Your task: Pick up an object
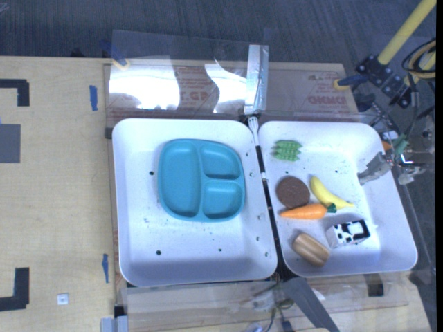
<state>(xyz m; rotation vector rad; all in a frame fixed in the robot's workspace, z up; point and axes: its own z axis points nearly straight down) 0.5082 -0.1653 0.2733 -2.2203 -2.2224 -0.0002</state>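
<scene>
The right bin (394, 254) holds several toy items. A green leafy piece (287, 150) lies near its back left. A brown round patty (293, 191) sits beside a yellow banana (329, 194), with an orange carrot (303, 212) just below them. A black-and-white block (348, 232) and a tan bread roll (310, 248) lie toward the front. My gripper (377, 168) hangs at the bin's right rim, above and right of the banana and apart from every item. Nothing is seen in its grasp.
The left bin (131, 254) carries a blue divided plate (202, 179). A clear shiny panel (180, 81) stands behind the bins. Cables and a yellow pole (412, 23) crowd the top right. A metal divider (256, 81) rises between the bins at the back.
</scene>
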